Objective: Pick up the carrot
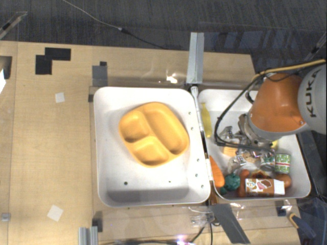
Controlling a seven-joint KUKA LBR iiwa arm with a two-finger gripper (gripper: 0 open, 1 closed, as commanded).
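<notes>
We saw the gripper hanging lower right, near the small orange carrot; its state we couldn't tell.

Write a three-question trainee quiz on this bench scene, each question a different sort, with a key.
1. True or false: the yellow divided plate lies in the left bin.
2. Which bin holds the carrot? A) left B) right
3. Fill in: the carrot lies against the right bin's ____ wall, beside the bottle and the small can.

Key: 1 true; 2 B; 3 left. The arm hangs over the right bin, its tool above the clutter.
</notes>
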